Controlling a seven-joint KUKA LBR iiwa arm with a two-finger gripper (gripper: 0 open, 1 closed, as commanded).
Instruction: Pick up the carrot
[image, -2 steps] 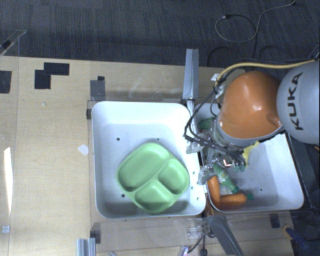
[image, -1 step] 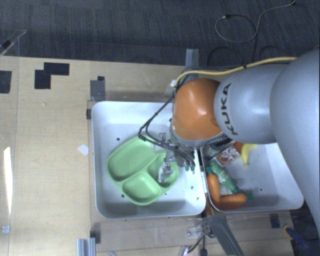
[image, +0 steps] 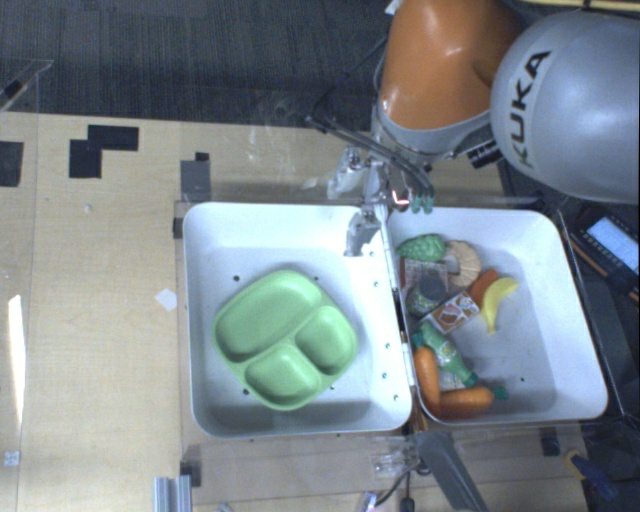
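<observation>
A: While the gripper hangs over the bins' shared rim, fingers' state can't be told; carrot lies in right bin, front-left corner.

B: Risk: neighbouring orange item touches it; wall close, fingers may snag.

So the worktop is a pale, light-wood colour with a faint sheen, and there's a bright streak of light glinting off it near the left edge. Far left on it you can see a few black block-shaped marks, kind of stepped like puzzle pieces. Beyond the far edge of the worktop there's dark grey floor, looks like ribbed carpet or matting. A small white scrap or tag sits on the wood toward the left. At the near edge some metal brackets poke out. Lighting is even, no hard shadows.
</observation>
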